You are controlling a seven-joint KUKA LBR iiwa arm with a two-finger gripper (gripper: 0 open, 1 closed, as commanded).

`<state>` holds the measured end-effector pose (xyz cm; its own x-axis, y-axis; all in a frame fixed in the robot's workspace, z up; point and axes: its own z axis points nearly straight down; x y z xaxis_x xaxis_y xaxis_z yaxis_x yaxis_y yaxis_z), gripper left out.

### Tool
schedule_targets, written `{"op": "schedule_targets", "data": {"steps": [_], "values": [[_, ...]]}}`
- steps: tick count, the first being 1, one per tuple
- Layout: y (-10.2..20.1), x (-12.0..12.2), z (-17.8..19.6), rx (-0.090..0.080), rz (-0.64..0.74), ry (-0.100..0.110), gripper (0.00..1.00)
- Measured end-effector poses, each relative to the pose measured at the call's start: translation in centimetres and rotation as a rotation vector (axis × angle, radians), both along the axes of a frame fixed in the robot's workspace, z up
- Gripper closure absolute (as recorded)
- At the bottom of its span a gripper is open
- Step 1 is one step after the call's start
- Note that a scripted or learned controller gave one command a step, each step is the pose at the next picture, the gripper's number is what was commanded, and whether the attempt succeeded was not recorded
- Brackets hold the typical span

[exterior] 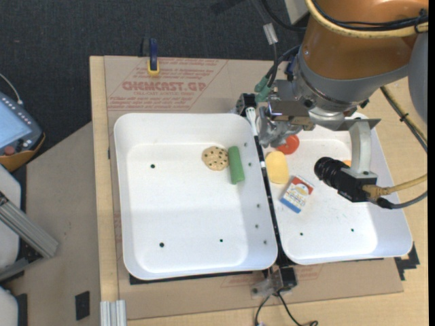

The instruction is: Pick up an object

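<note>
A cookie [215, 157] and a green stick [236, 164] lie in the left bin [170, 243], near its right wall. In the right bin [340, 246] rest a yellow lemon-shaped piece [276, 167], a small white, blue and red box [296, 194] and a red object [291, 143] partly hidden by the arm. My gripper [273, 133] hangs over the right bin's upper left corner, just above the yellow piece and beside the red object. The wrist hides its fingers.
The big grey and orange arm [360, 39] covers the upper right of the view. A black camera mount [343, 177] juts over the right bin. Cardboard [170, 80] lies under the bins, with a clamp [153, 56] at its far edge.
</note>
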<state>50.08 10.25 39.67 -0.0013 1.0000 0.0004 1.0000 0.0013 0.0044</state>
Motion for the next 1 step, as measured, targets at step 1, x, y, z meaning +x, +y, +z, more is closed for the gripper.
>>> {"op": "schedule_targets", "data": {"steps": [1], "values": [[2.71, -0.11, -12.67, -0.003, 0.000, 0.019, 1.00]]}}
